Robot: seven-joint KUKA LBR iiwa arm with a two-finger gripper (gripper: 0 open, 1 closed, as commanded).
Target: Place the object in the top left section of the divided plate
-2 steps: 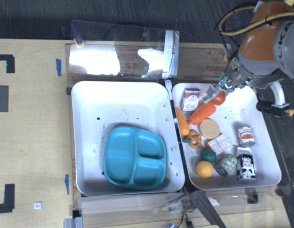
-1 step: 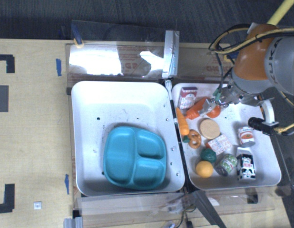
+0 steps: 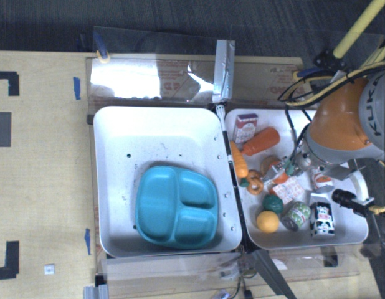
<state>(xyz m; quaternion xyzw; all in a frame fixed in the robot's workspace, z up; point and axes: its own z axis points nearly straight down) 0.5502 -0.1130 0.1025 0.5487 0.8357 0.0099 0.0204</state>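
Observation:
The blue divided plate (image 3: 177,208) lies in the left bin (image 3: 118,136), toward its front, with nothing in its sections. My gripper (image 3: 291,166) hangs below the orange-banded wrist (image 3: 342,120) and reaches down into the right bin (image 3: 357,229). It sits in the middle of a pile of small items, just above a white and red packet (image 3: 286,185). An orange-red pepper-like piece (image 3: 261,141) and a red and white carton (image 3: 245,128) lie to its upper left. The arm hides what is directly under the gripper.
The right bin also holds a carrot (image 3: 240,161) along the left wall, a yellow ball (image 3: 267,221), a dark green piece (image 3: 273,203), a green and white round item (image 3: 297,215) and a black and white carton (image 3: 322,220). Cables (image 3: 304,83) trail behind the arm.

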